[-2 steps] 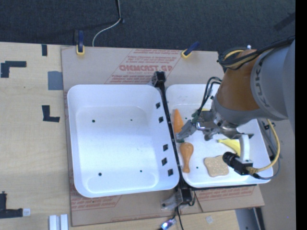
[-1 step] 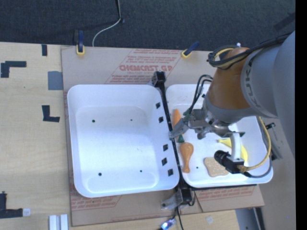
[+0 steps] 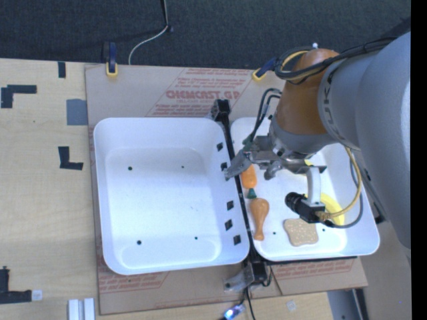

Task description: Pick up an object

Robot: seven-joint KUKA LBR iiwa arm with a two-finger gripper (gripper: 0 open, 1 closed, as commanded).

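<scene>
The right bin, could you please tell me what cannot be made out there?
- End effector: camera view, whether open or shut; too small, dark.
- Right bin: upper part hidden by the arm.
- Yellow object: partly covered by a black part; identity unclear.

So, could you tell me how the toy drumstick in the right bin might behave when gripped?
The drumstick looks like moulded plastic, so probably stiff and light. Its rounded, tapering shape may slip or roll between fingers. It lies close to the bin wall, likely crowding the gripper.
</scene>
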